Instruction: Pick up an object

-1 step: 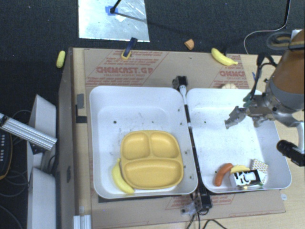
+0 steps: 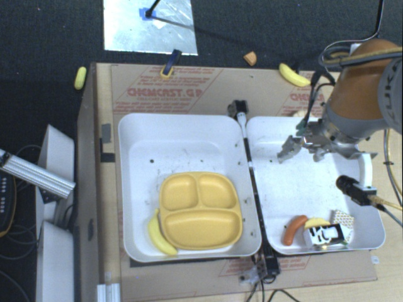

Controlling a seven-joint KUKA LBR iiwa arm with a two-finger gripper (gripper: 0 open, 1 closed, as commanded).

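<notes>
My gripper (image 2: 304, 152) hangs over the back part of the right bin (image 2: 271, 187), its two fingers spread open with nothing between them. At that bin's front right corner lie an orange-red sausage (image 2: 293, 229), a black-and-white box (image 2: 327, 234), a small yellow piece (image 2: 317, 223) and a checkered item (image 2: 343, 218), all well in front of the gripper. The left bin (image 2: 135, 168) holds a yellow divided plate (image 2: 200, 209) with a banana (image 2: 158, 234) tucked against its front left edge.
A black divider (image 2: 249, 168) runs between the bins. On the cardboard behind them lie a banana (image 2: 293, 75), an orange bit (image 2: 250, 58) and a blue-yellow clip (image 2: 170, 63). A yellow item (image 2: 80, 77) lies on the dark floor.
</notes>
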